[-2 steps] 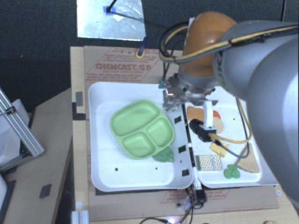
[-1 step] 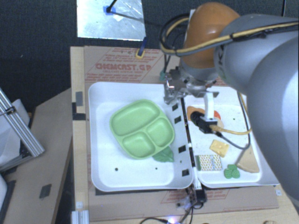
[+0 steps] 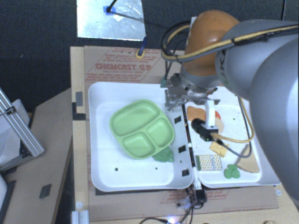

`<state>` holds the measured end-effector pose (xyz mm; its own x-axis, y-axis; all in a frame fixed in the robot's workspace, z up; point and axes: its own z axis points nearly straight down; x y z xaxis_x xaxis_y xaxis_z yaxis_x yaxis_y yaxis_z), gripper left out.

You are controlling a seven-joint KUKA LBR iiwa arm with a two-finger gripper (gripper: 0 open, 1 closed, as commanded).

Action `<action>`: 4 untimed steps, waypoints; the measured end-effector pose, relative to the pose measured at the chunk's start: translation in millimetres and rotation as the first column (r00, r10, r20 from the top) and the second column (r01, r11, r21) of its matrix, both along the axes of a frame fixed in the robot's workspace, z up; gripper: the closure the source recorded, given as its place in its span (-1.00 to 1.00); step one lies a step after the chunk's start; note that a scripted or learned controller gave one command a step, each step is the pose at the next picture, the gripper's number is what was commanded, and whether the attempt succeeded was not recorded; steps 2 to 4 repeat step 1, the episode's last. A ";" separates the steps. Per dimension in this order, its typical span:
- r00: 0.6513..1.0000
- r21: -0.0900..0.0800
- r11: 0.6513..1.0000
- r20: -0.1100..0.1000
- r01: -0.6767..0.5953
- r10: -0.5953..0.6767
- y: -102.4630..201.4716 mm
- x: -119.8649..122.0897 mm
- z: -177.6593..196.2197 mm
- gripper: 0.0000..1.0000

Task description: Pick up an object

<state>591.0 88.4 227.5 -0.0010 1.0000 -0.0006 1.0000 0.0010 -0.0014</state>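
Note:
My gripper [image 3: 174, 99] hangs over the top of the divider between the two bins, at the upper right corner of the left bin [image 3: 100, 125]. A green three-compartment plate [image 3: 141, 128] lies in the left bin, just left of and below the gripper, with a green leafy piece [image 3: 164, 156] at its lower right edge. In the right bin [image 3: 243, 178] lie an orange piece [image 3: 197, 113], a yellow cracker [image 3: 217, 148], a checkered packet [image 3: 209, 163], a small green sprig [image 3: 231, 172] and a tan slice [image 3: 249, 164]. The arm's grey body and orange band cover the right bin's far part.
Black clips [image 3: 181, 149] line the divider between the bins. A cardboard sheet [image 3: 122, 65] lies under and behind the bins. A shiny foil square [image 3: 110, 12] sits at the back, and a metal frame [image 3: 16, 125] stands at the far left.

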 end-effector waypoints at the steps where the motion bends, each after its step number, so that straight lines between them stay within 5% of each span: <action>1: 1.000 0.001 1.000 0.004 -0.005 0.005 9.7 14.5 1.7 1.00; 4: 1.000 0.001 1.000 0.004 -0.005 0.005 9.7 14.5 1.7 1.00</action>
